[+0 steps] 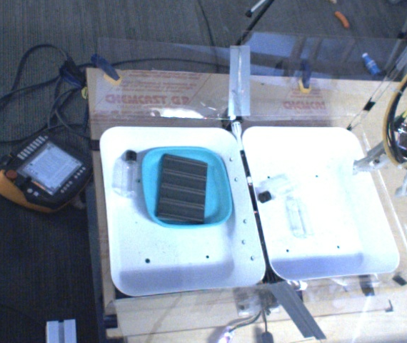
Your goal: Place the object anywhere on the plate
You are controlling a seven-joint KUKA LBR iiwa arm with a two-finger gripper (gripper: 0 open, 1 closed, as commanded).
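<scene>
A blue plate (221,191) lies in the left bin (182,270). A dark grey ribbed block (182,188) rests flat on the plate, near its middle. The arm's end with my gripper (388,171) hangs at the far right, over the right bin's outer rim and far from the plate. It is partly cut off by the edge of the view and shows only pale, blurred parts.
A clear bottle with a black cap (126,170) lies just left of the plate. The right bin (332,263) holds a small clear bottle with a black cap (273,190) and another clear bottle (296,216). A control pendant (43,171) sits on the floor to the left.
</scene>
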